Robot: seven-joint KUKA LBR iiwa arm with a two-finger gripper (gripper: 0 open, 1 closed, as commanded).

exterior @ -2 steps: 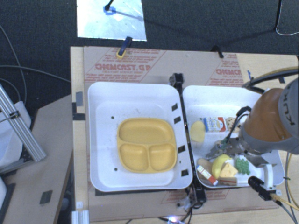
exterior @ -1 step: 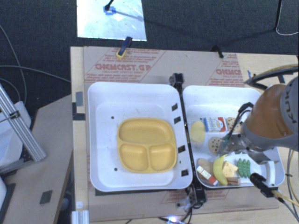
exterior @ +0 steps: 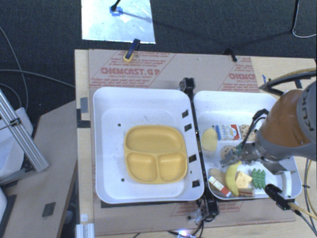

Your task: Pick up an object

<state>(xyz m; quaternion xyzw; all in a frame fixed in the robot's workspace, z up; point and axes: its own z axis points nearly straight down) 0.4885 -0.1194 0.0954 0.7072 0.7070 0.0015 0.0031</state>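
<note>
Banana (exterior: pixel 231 178) near right bin (exterior: pixel 233 99) front edge, arm (exterior: pixel 290 125) overhead.

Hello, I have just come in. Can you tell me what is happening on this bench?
A robot arm reaches in from the right over the right bin, which holds toy food: a banana, a pale lemon, a small box, a green piece. Its tool is low among these things, just above the banana. I cannot see that it holds anything. The left bin holds a yellow tray.
</note>
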